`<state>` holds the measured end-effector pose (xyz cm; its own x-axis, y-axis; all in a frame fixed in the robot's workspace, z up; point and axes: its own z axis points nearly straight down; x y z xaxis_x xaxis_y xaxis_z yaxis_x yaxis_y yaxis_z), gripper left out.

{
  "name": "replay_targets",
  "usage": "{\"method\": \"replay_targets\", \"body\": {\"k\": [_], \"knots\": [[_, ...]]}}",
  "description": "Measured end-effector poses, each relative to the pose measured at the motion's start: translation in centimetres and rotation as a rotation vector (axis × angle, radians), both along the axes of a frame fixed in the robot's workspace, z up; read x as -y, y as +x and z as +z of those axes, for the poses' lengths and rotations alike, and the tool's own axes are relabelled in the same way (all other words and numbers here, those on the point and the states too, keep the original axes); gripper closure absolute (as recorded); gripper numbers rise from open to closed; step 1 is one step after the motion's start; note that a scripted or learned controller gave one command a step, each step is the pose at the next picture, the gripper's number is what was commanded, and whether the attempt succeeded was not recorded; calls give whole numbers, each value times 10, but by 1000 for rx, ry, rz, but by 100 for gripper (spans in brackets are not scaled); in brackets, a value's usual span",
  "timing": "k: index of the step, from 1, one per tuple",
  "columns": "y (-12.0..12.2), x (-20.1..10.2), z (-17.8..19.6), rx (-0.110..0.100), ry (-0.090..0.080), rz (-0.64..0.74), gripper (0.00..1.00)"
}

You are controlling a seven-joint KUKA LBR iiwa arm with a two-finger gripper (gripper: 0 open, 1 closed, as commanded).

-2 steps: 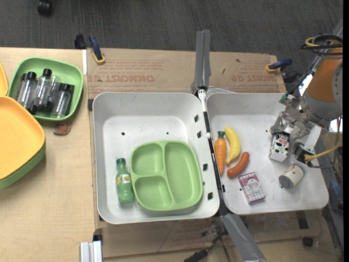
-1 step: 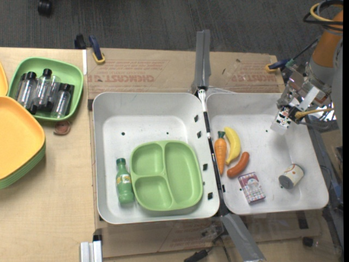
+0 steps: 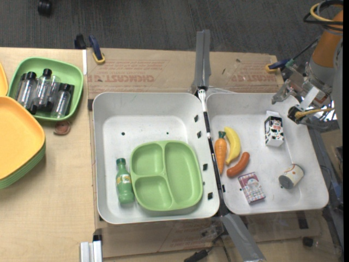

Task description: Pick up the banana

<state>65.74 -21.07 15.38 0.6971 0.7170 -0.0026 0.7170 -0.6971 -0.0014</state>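
Toy food and dishes on a bench.
A green divided tray sits in the left bin, a green bottle just left of it. Right of the tray: carrot, sausage, pink box, white cup, milk carton.

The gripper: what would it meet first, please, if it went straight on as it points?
Probably the floor of the right bin near the white carton; the gripper seems to point down into it, but depth is unclear.

1. White bins: 2.
2. Left bin: 1 green plate, 1 bottle.
3. Right bin: 1 banana, 1 carrot, 1 sausage, 1 carton, 1 small box, 1 cup.
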Motion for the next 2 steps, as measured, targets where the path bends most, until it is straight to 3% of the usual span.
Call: {"method": "replay_targets", "body": {"k": [1, 2], "knots": [[-13, -83, -42, 30, -15, -15, 0], [-62, -96, -43, 45, -18, 303, 0]]}}
